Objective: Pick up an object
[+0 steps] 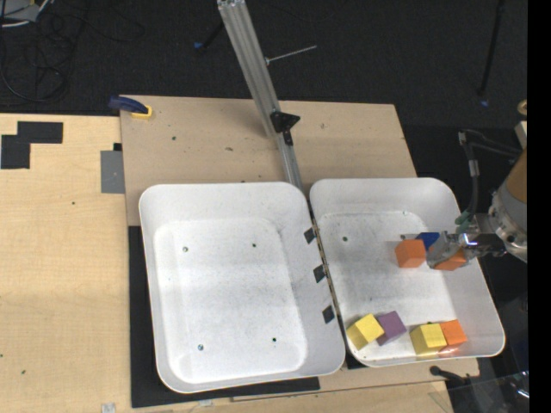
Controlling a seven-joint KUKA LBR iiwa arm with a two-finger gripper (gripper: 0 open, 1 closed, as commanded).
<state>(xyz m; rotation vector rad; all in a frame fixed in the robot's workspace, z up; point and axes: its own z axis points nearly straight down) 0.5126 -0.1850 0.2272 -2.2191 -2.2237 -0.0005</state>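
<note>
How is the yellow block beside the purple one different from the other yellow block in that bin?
The yellow block by the purple block sits turned at an angle and further left; the second yellow block sits squarer and further right. The first touches purple, the second an orange block. Both look alike in size and lie along the right bin's near edge.

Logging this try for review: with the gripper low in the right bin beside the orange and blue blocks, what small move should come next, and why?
Probably a short lift to test the grasp. The gripper sits low in the right bin, against an orange block with a blue block just behind. An orange piece shows at its tip, but whether it is gripped is unclear.
</note>
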